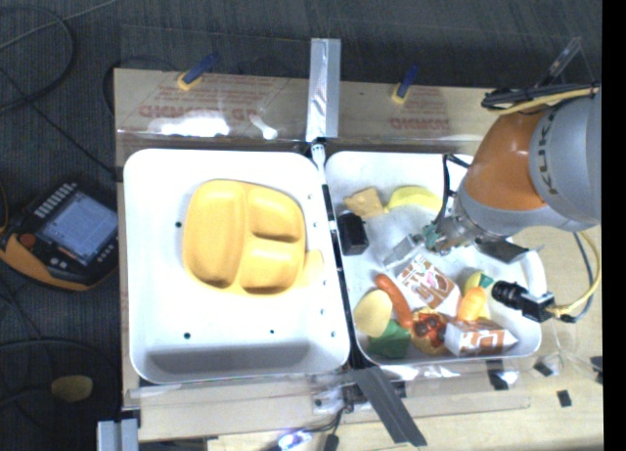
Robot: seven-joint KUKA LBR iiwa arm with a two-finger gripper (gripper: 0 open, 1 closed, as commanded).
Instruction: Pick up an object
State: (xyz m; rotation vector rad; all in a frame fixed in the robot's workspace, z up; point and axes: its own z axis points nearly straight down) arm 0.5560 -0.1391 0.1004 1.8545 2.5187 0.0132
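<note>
Glossy yellow plastic tray [245,236] in smooth white plastic bin [156,332]; printed cardboard carton [479,339].

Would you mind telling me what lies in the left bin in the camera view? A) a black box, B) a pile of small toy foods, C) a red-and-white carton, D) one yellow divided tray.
D: the left bin holds one yellow divided tray, while the small toy foods, such as the red-and-white carton, are crowded in the right bin.

Two white bins [156,341], one yellow tray [245,234]
</note>
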